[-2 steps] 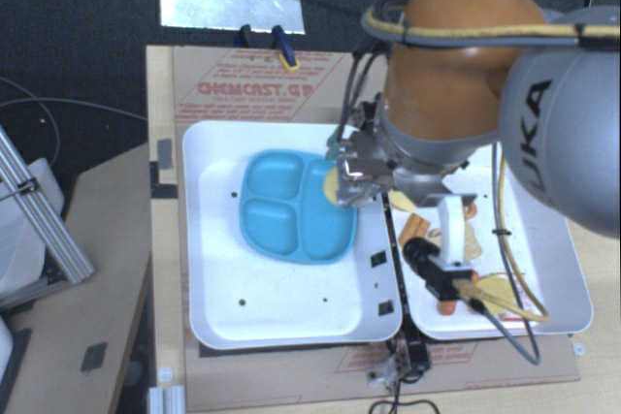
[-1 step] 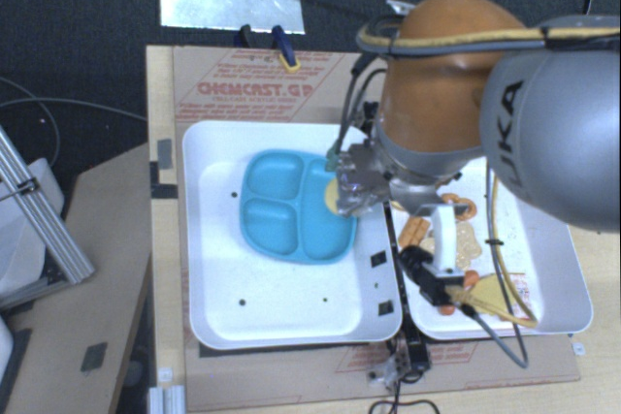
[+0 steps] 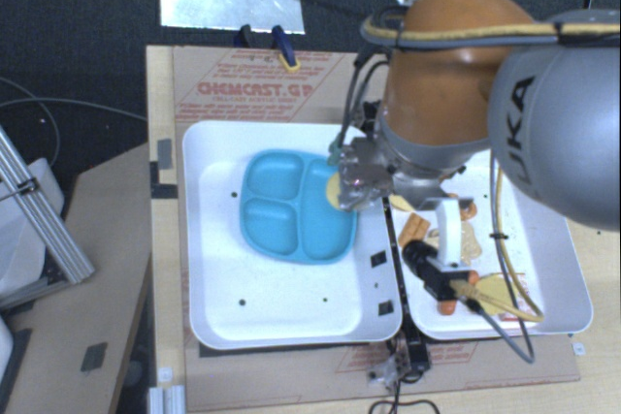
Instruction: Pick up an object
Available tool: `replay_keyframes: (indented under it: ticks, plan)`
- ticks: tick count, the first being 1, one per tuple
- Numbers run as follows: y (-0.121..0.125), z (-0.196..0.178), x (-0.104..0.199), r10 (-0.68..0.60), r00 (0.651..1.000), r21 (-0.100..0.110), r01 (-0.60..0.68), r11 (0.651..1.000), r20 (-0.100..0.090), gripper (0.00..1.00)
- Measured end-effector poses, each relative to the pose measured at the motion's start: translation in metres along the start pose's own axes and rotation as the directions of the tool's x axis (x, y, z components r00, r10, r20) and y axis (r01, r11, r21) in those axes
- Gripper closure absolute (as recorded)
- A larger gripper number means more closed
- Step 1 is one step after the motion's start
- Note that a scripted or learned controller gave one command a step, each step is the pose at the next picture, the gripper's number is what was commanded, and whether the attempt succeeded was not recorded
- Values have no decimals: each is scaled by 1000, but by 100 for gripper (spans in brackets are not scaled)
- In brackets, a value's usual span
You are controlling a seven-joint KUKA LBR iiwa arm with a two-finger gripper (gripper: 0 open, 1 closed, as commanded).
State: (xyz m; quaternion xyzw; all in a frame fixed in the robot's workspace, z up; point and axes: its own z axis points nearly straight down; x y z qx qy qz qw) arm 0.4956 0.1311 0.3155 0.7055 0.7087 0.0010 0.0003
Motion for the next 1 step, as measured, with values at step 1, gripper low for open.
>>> replay_keyframes:
  ticks: [1]
  plan:
    - [12, 16, 29, -1, 1000, 0, 1, 1000, 0, 100]
